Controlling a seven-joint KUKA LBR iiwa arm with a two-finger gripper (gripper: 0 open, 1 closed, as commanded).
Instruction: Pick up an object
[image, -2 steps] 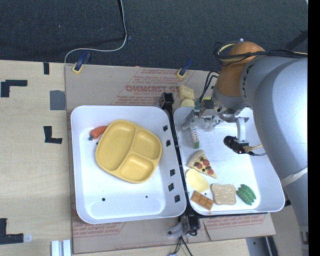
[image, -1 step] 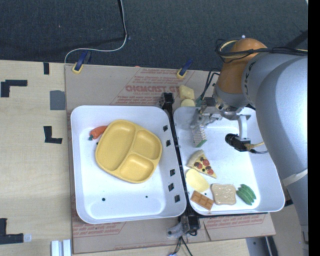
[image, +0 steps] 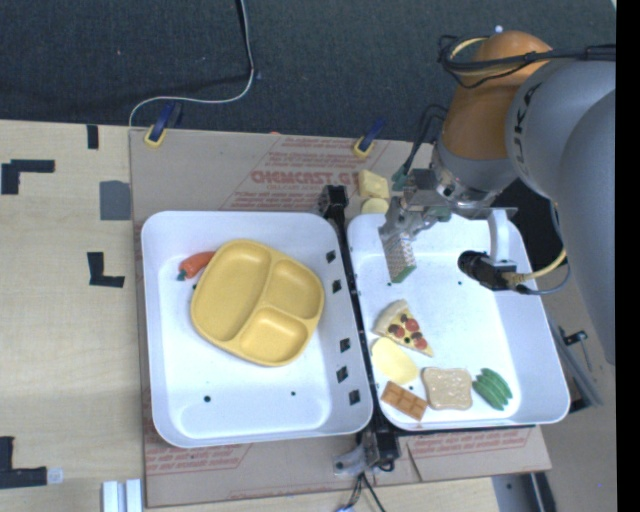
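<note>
The surface (image: 60, 300) carries two shallow white bins side by side. The left bin (image: 170, 400) holds a yellow divided plate (image: 258, 300) with an orange carrot-like toy (image: 196, 263) tucked just beside its upper left edge. The right bin (image: 535, 350) holds the small play foods. The grey arm (image: 560, 110) reaches in from the right, and its tool (image: 400, 255) hangs over the upper left part of the right bin, the fingers pointing down and standing close together with nothing between them. The likeliest thing to pick is the pizza slice (image: 404, 326), which lies just below the tool, apart from it. Its long axis runs on a diagonal, with the narrow tip toward the upper left and the wide crust toward the lower right. To do the step well, I judge the tool should spread first, move down the picture to sit over the slice's middle, and turn so the fingers close across the short width, not along the diagonal. The yellow cheese piece (image: 394, 360) sits just below the slice, so a centred descent matters. The toast (image: 446, 388), waffle (image: 404, 400) and green pod (image: 492, 386) lie farther along the bin's lower edge.
</note>
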